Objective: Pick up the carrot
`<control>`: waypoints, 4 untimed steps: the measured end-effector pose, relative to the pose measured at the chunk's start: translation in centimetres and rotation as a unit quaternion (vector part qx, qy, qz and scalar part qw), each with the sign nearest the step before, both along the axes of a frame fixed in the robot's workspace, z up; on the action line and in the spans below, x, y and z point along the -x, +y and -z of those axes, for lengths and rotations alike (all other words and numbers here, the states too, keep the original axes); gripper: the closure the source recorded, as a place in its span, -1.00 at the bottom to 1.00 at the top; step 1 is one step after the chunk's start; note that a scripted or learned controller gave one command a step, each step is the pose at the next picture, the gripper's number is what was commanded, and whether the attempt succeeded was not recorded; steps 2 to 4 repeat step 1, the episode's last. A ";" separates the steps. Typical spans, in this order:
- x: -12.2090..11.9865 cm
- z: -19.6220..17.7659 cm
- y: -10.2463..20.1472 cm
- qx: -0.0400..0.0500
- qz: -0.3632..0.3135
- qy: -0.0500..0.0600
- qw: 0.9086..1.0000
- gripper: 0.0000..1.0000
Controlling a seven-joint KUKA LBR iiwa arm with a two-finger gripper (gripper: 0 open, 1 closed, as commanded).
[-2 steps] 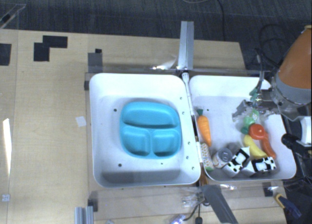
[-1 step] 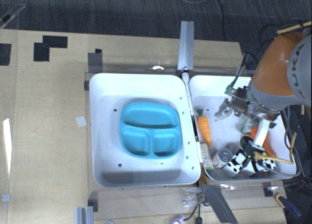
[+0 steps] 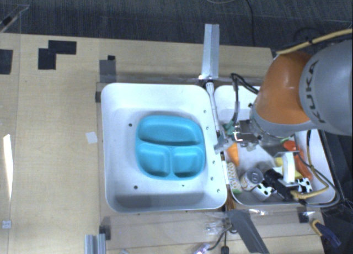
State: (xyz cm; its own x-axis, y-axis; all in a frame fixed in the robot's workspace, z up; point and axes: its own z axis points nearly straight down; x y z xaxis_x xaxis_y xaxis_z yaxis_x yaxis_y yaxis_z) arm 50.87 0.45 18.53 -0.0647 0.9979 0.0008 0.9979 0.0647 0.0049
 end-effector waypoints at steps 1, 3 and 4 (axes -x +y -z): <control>-2.7 0.0 -0.4 0.000 0.013 0.000 1.000 -1.00; -2.7 0.0 -0.4 0.000 0.013 0.000 1.000 -1.00; -2.7 0.0 -0.4 0.000 0.013 0.000 1.000 -1.00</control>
